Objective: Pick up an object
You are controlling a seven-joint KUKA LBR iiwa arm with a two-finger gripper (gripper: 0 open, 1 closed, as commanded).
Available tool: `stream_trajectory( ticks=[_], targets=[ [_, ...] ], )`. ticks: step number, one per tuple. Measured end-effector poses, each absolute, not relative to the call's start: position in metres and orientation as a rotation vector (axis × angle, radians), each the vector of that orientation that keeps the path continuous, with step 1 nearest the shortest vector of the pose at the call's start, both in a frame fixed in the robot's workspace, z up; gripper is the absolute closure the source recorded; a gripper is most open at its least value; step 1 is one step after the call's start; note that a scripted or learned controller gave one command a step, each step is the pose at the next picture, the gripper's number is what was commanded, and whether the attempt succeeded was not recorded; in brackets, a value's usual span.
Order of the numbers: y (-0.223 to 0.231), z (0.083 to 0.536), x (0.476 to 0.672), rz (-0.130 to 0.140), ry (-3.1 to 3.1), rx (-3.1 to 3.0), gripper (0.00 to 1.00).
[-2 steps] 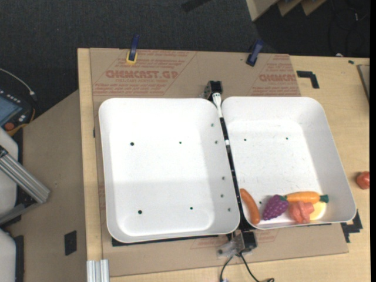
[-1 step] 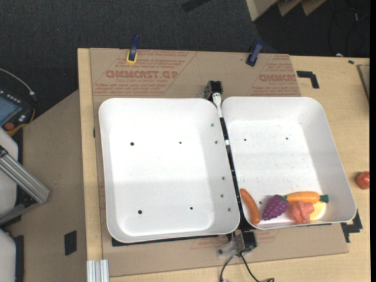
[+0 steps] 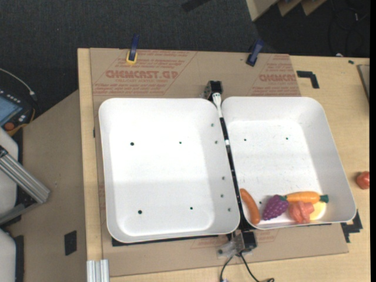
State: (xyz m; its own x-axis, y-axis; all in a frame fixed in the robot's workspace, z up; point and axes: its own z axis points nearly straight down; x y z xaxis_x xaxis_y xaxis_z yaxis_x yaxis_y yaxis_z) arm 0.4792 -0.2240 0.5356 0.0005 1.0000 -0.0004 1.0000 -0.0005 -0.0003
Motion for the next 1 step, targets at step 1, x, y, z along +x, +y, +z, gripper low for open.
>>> stream_trajectory(
  ticks=[1],
  targets=[
    [-0.2237,0.5355,0.4794,-0.001,2.222,2.221,1.00]
  ],
)
